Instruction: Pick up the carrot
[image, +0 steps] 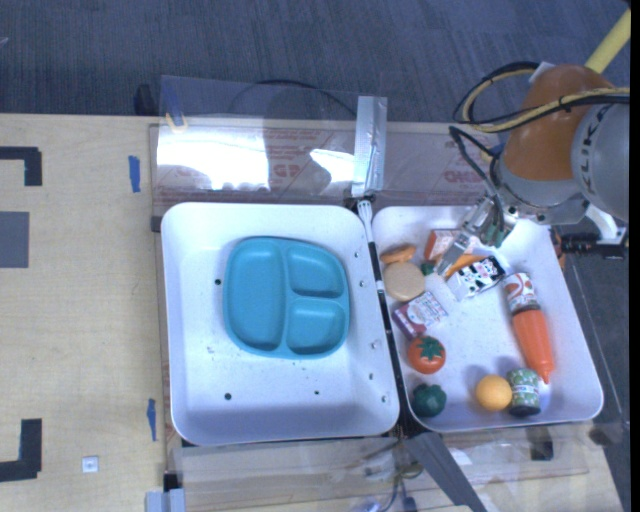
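Over the right bin's (578, 385) far edge, gripper (487, 228) hangs off the grey arm with the orange band (545, 130). Can't tell from this angle how the gripper is set or whether anything is in it. Carrot (535, 338) lies near the right wall of that bin, well apart from the gripper, tip toward the near side. Just beside it: orange ball (493, 392), green-topped small jar (524, 391), cow-pattern carton (478, 277). Tomato (426, 353) sits mid-bin. Left bin (190, 330) holds a blue divided plate (287, 297).
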